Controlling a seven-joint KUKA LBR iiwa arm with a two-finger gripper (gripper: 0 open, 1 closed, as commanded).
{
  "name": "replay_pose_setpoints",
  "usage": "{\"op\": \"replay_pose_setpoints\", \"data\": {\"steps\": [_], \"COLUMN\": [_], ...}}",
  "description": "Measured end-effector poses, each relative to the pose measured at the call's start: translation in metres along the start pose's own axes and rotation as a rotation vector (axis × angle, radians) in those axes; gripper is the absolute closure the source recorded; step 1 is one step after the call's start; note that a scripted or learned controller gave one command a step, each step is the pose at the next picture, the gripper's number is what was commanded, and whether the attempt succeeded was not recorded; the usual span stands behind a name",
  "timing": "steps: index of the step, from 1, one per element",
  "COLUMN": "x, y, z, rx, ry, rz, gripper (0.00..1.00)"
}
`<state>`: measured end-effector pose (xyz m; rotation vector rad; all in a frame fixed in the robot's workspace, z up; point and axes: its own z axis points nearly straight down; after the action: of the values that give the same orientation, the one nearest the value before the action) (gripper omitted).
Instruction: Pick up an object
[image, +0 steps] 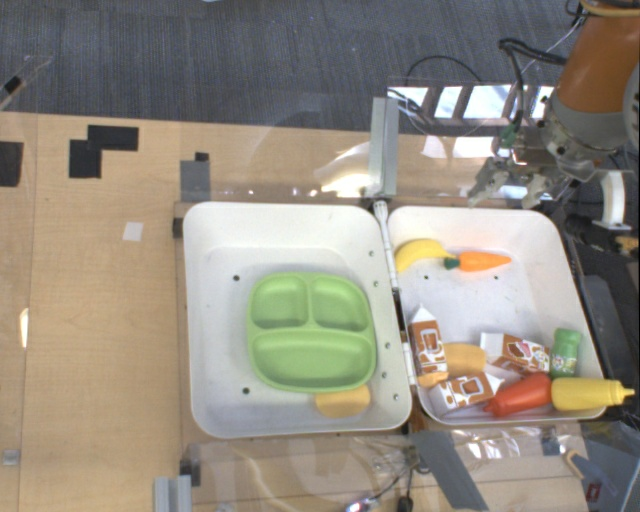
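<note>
Left bin (215, 300): green divided plate (310, 332), tan piece (343, 402) touching its near edge. Right bin (545, 240): banana (417, 254), carrot (480, 262), red bottle (520, 394), yellow bottle (588, 394), green can (565, 352), small cartons. Tool (510, 180) hovered above right bin's far rim, fingers spread, gripping nothing.

Grey arm (590, 125), orange band above wrist, black cables looping near metallic end effector (508, 180)

robot lab | bench (90, 300); two white bins (215, 400); toy food (478, 262)
</note>
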<state>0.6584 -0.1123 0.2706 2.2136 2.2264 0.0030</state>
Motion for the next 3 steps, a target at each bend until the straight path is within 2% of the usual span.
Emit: {"op": "replay_pose_setpoints", "data": {"steps": [1, 2, 3], "x": [-0.025, -0.052, -0.05], "y": [0.011, -0.016, -0.012], "z": [0.152, 0.182, 0.169], "rx": [0.001, -0.005, -0.013], "ry": [0.0, -0.002, -0.001], "rz": [-0.045, 0.006, 0.005], "gripper": [0.0, 0.0, 1.0]}}
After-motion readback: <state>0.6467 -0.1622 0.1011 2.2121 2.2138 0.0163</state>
